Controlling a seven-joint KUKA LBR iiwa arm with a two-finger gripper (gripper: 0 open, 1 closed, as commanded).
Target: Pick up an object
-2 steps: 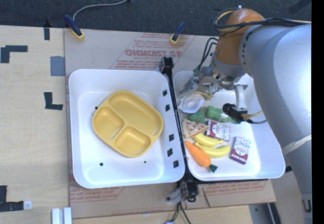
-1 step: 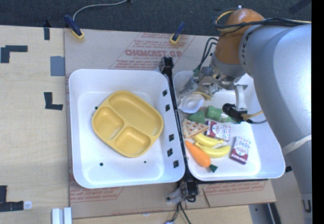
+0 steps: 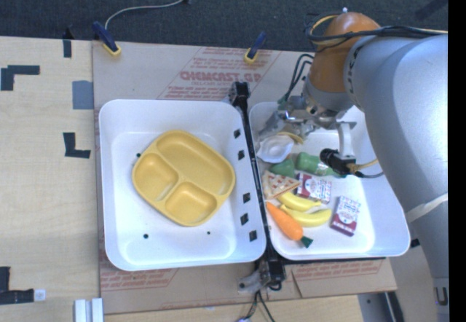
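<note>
The right bin point(image 3: 378, 237) holds a heap of small things. An orange carrot point(image 3: 285, 224) lies at the front, with a yellow banana point(image 3: 306, 210) behind it. Two red-and-white cartons point(image 3: 345, 215) point(image 3: 314, 188) lie to the right, and a tan cracker-like piece point(image 3: 278, 183) to the left. A green item point(image 3: 300, 165) and a white crumpled item point(image 3: 275, 147) lie further back. My gripper point(image 3: 293, 121) hangs low over the back left of this bin, just above the white item. Nothing shows in its grasp.
The left bin point(image 3: 120, 240) holds a yellow divided plate point(image 3: 183, 177). A black divider with clips point(image 3: 246, 167) runs between the bins. The grey arm point(image 3: 408, 116) covers the right bin's far right side. Blue-yellow clamps point(image 3: 106, 37) pin the cardboard at the back.
</note>
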